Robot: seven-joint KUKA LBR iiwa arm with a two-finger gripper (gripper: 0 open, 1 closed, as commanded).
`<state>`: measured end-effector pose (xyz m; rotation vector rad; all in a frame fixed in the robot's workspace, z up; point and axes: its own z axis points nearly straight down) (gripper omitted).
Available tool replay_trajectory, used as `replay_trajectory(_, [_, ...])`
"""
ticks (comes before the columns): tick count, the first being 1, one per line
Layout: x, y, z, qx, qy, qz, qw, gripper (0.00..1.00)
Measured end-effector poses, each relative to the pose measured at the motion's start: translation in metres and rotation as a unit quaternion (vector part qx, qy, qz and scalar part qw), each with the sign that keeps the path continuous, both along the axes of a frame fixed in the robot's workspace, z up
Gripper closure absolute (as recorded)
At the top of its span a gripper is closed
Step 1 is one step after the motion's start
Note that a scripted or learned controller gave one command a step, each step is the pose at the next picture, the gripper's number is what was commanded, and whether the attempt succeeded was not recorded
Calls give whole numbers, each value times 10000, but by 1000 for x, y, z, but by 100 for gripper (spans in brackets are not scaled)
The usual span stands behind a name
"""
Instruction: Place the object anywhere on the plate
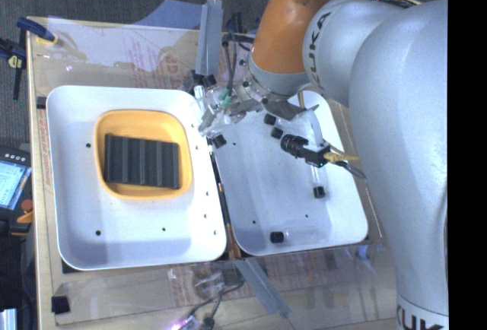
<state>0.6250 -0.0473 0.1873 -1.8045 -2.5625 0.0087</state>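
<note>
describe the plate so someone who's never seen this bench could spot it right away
Two shallow white bins sit side by side; look in the left bin. Lying in its upper middle is the plate, a rounded yellow-orange rectangle with a dark ribbed slab lying on it. It is the one coloured item in that bin; the right bin holds small dark pieces.

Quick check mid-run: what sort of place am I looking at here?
Likely a robotics lab test bench: two white bins side by side on a taped board, a yellow plate, and a handheld control pendant at the edge.
</note>
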Motion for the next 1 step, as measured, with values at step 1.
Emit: replay_trajectory(1, [0,0,0,-1,-4,0,10000,0])
